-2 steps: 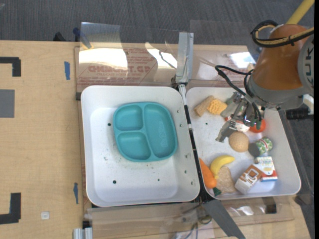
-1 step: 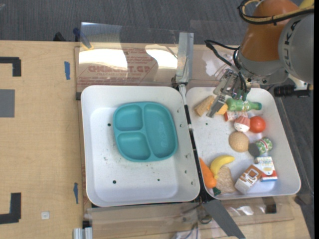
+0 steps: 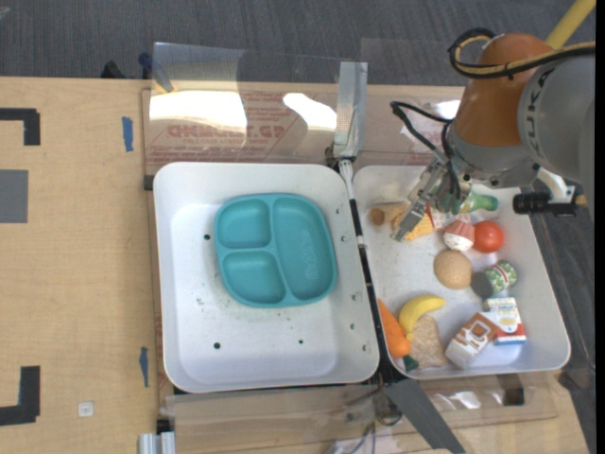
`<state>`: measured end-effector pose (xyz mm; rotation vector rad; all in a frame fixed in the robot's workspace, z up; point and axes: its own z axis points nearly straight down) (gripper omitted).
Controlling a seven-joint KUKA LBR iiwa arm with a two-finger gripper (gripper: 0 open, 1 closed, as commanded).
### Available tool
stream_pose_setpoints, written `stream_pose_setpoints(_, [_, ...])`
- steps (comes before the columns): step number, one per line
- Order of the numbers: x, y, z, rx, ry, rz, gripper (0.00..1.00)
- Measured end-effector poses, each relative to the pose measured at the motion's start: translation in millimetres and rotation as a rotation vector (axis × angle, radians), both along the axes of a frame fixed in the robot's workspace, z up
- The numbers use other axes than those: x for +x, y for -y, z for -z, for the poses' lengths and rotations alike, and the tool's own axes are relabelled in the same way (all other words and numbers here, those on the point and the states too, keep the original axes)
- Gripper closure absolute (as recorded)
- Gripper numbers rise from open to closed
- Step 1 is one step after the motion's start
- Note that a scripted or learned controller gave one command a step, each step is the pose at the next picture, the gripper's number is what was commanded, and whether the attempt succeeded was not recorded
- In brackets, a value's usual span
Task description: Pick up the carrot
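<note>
We are seeing the carrot (image 3: 393, 327), orange with a green end, lying against the left wall of the right bin (image 3: 558, 348), just beside the banana (image 3: 421, 307). The gripper (image 3: 416, 218) is hovering well up the bin from the carrot, slanting down-left; its opening we cannot tell.

A teal divided plate (image 3: 276, 250) sits in the left white bin (image 3: 180, 282). In the right white bin (image 3: 548, 339), the orange carrot (image 3: 392, 327) lies just left of a yellow banana (image 3: 420, 308). Above the banana are a tan round bun (image 3: 453, 270) and a red tomato (image 3: 488, 237); to its right is a green-and-white patterned ball (image 3: 499, 277).
</note>
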<state>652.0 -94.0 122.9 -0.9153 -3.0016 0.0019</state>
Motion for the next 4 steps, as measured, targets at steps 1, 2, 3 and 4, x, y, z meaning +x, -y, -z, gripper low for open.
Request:
stream_pose_setpoints(1, [5.6, -0.1, 18.2, -0.002, 0.015, -0.043, 0.0])
stream_pose_setpoints(2, [-4.6, -2.4, 24.5, -0.003, 0.035, 0.006, 0.0])
stream_pose_setpoints(3, [3.7, -0.3, 25.6, -0.003, 0.029, -0.003, 0.0])
stream_pose_setpoints(4, [8.1, 0.3, 10.7, -0.008, 0.047, -0.004, 1.0])
